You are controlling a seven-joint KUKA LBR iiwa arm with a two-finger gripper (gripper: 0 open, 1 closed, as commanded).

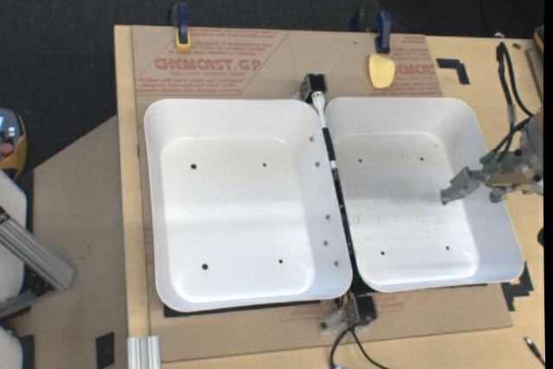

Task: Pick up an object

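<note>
gripper [455, 188]: sat at the right of the frame, over the right bin [415, 272], low near its floor
jaws: couldn't tell how far open, too small and blurry; nothing seen in them
object: only candidate was a yellow thing [381, 70] on the board, upper middle, outside both bins
risk: probably closes on air, since that thing sat well apart

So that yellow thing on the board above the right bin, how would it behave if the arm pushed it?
The yellow thing looks small and rounded, so probably light and apt to slide or roll. It sits right below a blue clamp, which might block it. Its material is too blurred to judge.
</note>
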